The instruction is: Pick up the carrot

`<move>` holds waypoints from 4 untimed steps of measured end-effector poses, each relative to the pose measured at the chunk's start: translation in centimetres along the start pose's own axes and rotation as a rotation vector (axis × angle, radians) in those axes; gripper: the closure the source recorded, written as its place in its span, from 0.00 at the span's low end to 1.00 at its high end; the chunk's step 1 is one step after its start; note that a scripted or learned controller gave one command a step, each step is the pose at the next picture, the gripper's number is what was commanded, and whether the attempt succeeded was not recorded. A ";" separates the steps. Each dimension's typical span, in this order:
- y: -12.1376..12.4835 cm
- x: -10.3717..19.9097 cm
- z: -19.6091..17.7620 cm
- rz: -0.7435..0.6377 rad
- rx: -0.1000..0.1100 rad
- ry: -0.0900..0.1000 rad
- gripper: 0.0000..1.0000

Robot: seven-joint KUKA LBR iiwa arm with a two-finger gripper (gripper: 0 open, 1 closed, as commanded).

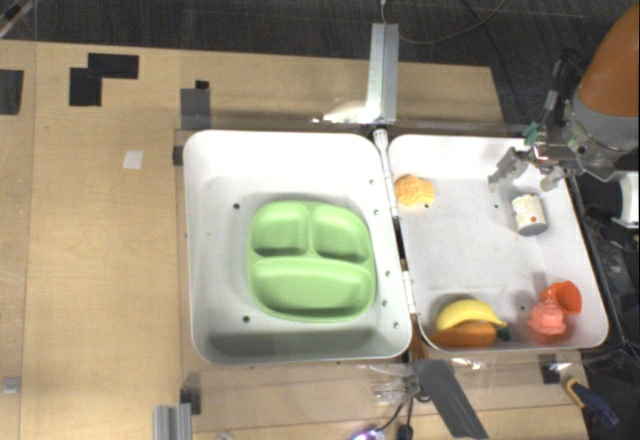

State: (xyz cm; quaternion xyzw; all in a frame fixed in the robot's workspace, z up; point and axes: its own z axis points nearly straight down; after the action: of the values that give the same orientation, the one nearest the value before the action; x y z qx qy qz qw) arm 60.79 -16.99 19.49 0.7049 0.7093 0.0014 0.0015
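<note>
The carrot [466, 335] is orange with a dark green end and lies along the front wall of the right bin [470, 248]. It rests right against a yellow banana [467, 312] just behind it. My gripper [528, 168] hangs over the bin's far right corner, well away from the carrot. Its fingers [506, 166] are spread open with nothing between them. A small white cylinder [529, 213] lies on the bin floor just in front of the gripper.
A pale round bun [414, 190] sits by the right bin's left wall. A pink and orange toy [552, 311] fills the front right corner, close to the carrot's green end. The left bin [210, 228] holds a green divided plate [311, 258].
</note>
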 end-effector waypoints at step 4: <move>1.2 7.7 8.1 -0.836 -0.036 -0.017 1.00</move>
State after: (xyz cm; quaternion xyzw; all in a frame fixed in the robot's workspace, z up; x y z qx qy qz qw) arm 62.01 -9.24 11.36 0.3560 0.9343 0.0072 0.0202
